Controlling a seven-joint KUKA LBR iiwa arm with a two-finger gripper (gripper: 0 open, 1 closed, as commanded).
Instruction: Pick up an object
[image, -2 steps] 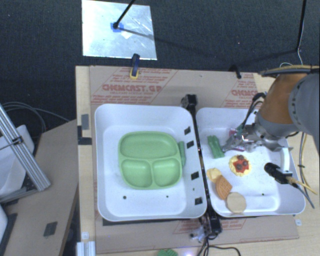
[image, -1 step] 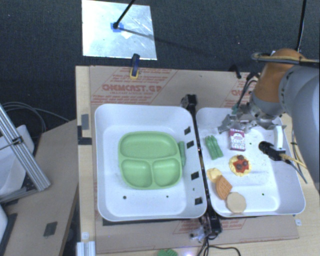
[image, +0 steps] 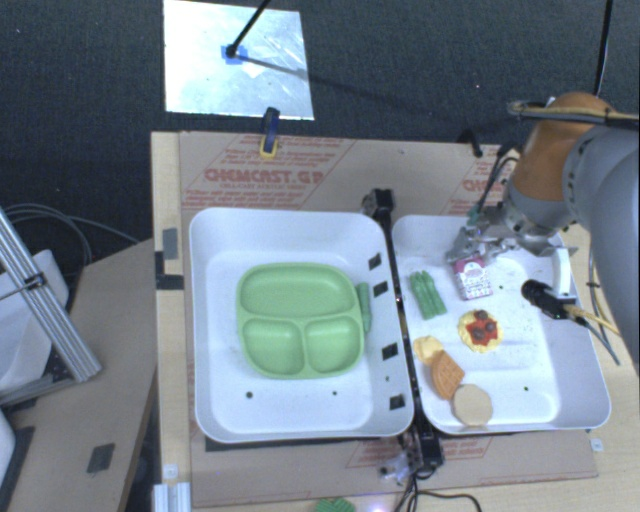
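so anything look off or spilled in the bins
Nothing spilled or broken. The green tray sits flat in the left bin. The toy food lies loosely scattered in the right bin, and the small carton lies on its side under the gripper.

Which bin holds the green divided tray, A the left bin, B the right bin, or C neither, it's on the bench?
A: the green divided tray lies flat inside the left bin, while the right bin holds the small food items.
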